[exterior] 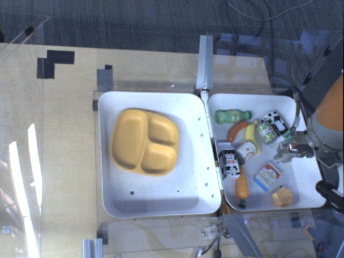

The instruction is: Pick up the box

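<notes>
A small blue and white box (266,177) with an orange patch lies flat in the right bin (306,184), near its front right. My gripper (288,149) hangs just above and to the right of the box, over the bin's right side, with nothing visibly held. The grey arm with its orange band (329,112) comes in from the right edge. Two black-and-white cartons also lie in this bin, one (229,163) by the left wall and one (275,121) at the back.
The right bin also holds a green bottle (233,115), a banana (250,132), a green packet (265,132), an orange carrot (242,186) and a tan block (282,196). A yellow compartment tray (144,141) sits in the left bin (161,198).
</notes>
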Controlling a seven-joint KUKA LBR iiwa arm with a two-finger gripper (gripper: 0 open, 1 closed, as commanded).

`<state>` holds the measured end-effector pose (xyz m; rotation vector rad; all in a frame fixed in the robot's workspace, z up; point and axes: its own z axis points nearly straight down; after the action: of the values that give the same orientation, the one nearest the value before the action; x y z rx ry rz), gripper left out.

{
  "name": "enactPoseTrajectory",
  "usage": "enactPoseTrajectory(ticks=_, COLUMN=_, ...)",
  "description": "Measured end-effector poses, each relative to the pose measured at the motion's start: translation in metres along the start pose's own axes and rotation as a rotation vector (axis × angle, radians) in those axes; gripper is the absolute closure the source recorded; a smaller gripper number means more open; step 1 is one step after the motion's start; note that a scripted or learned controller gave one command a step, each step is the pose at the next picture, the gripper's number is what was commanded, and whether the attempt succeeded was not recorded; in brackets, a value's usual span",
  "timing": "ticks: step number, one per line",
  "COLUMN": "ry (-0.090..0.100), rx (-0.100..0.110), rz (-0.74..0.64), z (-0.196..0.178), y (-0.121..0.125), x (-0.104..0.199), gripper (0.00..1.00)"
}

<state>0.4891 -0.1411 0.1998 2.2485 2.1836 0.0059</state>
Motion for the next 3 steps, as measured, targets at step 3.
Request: enactPoseTrajectory(ticks=3, ry=0.000, rx=-0.008, rz=0.000, z=0.111, y=0.008, x=-0.015, gripper=0.00)
